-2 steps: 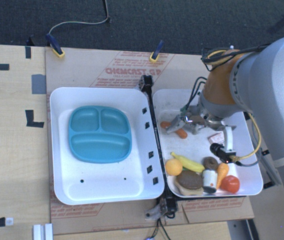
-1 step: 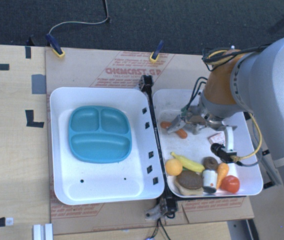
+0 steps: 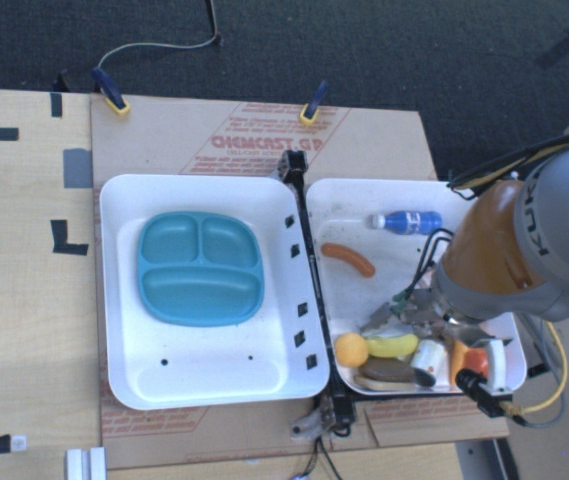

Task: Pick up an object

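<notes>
Shows 2 white bins side by side on a cardboard sheet (image 3: 264,143) over the wooden bench (image 3: 14,268).

In the left bin (image 3: 124,368), centre-left of the frame: 1 blue divided plate (image 3: 202,268), flat, in the bin's upper half.

In the right bin (image 3: 364,203), centre-right: all the small items that could be picked.
- Near its top edge, a blue bottle (image 3: 409,223) on its side, pale cap end pointing left.
- Just below and left of that, an orange sausage (image 3: 348,258), lying at a slant, apart from the rest.
- Along the bottom edge, a tight cluster. Yellow-orange ball (image 3: 351,349) at the left. Yellow piece (image 3: 394,346) touching it on the right. Brown oblong item (image 3: 389,370) just under both. White piece (image 3: 429,353) right of the yellow one. Orange and red bits (image 3: 467,358) at the far right, partly hidden by the arm.

Reaching in from the right edge: grey arm (image 3: 504,248) with orange band, covering the right side of the right bin.

End effector (image 3: 392,316) down in the lower middle of that bin, just above the yellow piece in the frame, below and right of the sausage. Open or closed: cannot tell, too blurred and partly covered by the wrist.

At the top edge of the cardboard, 2 yellow clamps: 1 at the left corner (image 3: 112,93), 1 near the middle (image 3: 314,106).
</notes>
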`<state>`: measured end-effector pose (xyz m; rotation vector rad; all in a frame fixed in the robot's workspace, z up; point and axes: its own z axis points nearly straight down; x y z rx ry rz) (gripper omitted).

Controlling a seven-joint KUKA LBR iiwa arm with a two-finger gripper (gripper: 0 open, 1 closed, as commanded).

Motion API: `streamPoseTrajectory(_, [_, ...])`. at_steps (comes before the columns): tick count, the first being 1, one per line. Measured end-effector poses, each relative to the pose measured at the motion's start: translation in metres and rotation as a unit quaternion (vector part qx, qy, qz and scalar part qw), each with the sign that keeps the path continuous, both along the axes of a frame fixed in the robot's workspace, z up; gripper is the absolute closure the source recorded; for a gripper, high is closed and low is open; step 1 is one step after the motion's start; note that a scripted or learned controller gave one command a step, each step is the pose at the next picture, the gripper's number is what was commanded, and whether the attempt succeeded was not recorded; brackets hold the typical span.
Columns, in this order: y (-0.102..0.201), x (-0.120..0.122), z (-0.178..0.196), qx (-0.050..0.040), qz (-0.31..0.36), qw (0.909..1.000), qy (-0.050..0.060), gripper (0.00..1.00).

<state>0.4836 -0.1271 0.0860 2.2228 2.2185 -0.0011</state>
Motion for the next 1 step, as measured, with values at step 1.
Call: streamPoseTrajectory(1, [-0.0152,0.0799,0.0595,0.0002,0.001,1.0,0.0,0.0])
